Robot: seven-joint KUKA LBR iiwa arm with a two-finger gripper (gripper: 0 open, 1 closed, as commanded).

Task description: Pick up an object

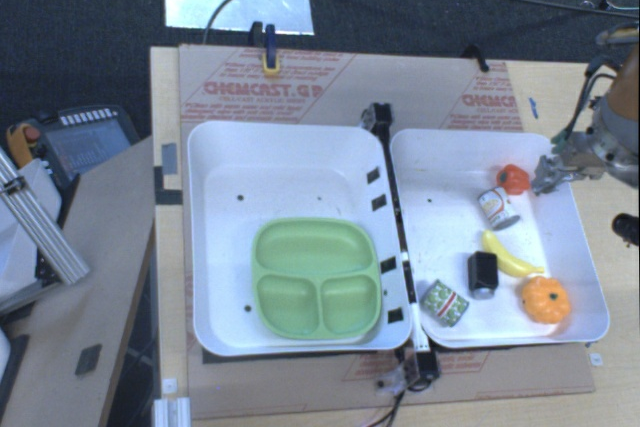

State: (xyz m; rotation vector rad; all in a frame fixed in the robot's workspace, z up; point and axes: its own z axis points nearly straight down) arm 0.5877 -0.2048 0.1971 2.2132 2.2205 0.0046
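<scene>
Jaws unclear from up here, can't tell their gap; my gripper (pixel 548 177) hangs at the right bin's (pixel 440 165) edge, beside the tomato (pixel 513 179). Same bin: can (pixel 494 207), banana (pixel 511 256), pumpkin (pixel 545 300). Left bin (pixel 220 175): green divided plate (pixel 316 277).

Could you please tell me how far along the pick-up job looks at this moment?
Nothing looks picked yet: the tomato, small can, banana, black block, pumpkin and green can all lie in the right bin. In hand: the pincer sits at that bin's right edge beside the tomato. Left: grasping and lifting something.
</scene>
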